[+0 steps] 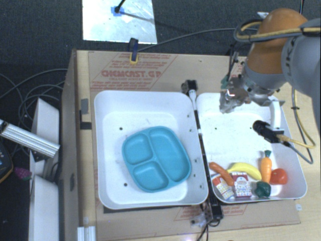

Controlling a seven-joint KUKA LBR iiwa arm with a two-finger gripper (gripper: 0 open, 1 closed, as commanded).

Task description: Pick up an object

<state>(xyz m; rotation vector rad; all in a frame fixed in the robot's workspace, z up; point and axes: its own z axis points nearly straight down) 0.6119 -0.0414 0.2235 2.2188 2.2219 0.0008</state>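
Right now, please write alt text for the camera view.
The robot's tool hangs over the right bin's far end, away from toy foods along its near edge. The left bin holds a blue divided plate.

**Surroundings: dark floor, cluttered margins**

Dark carpet floor (pixel 40 29) surrounds the worktop (pixel 135 67), which is brown board with red lettering. A shiny metal sheet (pixel 119 14) lies beyond it. Loose black cables (pixel 25 89) trail at left, beside white panels (pixel 45 134).
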